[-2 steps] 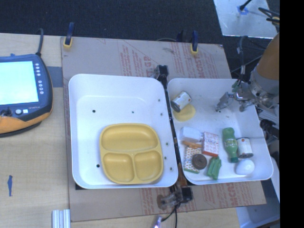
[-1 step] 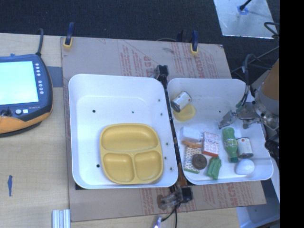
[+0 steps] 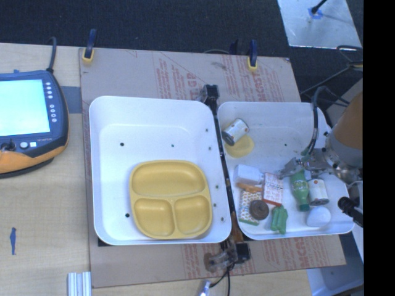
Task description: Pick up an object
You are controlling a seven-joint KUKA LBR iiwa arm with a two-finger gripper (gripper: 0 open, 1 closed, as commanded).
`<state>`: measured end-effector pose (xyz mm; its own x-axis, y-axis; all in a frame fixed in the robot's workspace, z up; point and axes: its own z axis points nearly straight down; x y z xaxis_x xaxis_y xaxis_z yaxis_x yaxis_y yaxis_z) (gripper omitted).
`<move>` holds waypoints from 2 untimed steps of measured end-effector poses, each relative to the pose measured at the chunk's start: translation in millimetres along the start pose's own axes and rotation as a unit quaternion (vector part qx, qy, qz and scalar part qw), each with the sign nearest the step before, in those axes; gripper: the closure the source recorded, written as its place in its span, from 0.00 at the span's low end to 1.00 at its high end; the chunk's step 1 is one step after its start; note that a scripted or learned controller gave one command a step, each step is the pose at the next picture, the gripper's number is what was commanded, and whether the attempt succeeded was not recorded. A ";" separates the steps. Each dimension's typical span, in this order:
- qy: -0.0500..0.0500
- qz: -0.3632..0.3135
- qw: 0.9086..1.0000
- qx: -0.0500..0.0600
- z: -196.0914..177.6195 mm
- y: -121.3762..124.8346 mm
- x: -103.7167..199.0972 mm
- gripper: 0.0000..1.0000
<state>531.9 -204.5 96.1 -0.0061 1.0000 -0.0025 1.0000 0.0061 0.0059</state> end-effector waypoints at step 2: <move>0.002 0.000 1.000 0.004 -68.5 56.8 70.1 1.00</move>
<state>587.8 -133.9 164.8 -0.0059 1.0000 0.0014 1.0000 0.0059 -0.0020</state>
